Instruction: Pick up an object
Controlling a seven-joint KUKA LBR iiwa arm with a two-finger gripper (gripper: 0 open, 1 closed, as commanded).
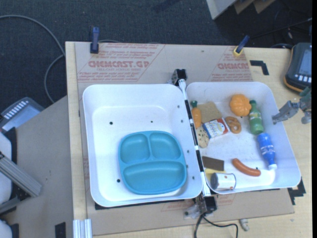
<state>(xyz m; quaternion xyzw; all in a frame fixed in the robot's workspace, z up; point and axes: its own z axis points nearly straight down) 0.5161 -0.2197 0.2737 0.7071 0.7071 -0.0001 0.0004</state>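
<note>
Nearest the camera, a small silver can [223, 181] is seen lying on its side at the 6 o'clock edge of the right bin [285, 133]. Just above it a dark brown block [213, 162] is found, and at its 2 o'clock a red sausage [245, 167] is laid. A blue bottle [266, 150] is placed toward 4 o'clock in that bin, with a green bottle [255, 118] just beyond it at 2 o'clock. An orange pumpkin-like toy [240, 104] is set at 12 o'clock, touching the green bottle's top. A small red-and-white carton [215, 128] is seen near the centre, a pretzel [233, 124] beside it, a tan slice [210, 111] behind it, and a carrot [196, 116] against the 9 o'clock wall. A blue divided plate [152, 161] is held by the left bin [99, 103]. Both bins are carried on the tabletop [79, 63].

The hand [287, 110] is seen at 3 o'clock, outside the right bin's rim, above none of the objects; nothing is held between its fingers, and whether they are spread or closed cannot be told.
</note>
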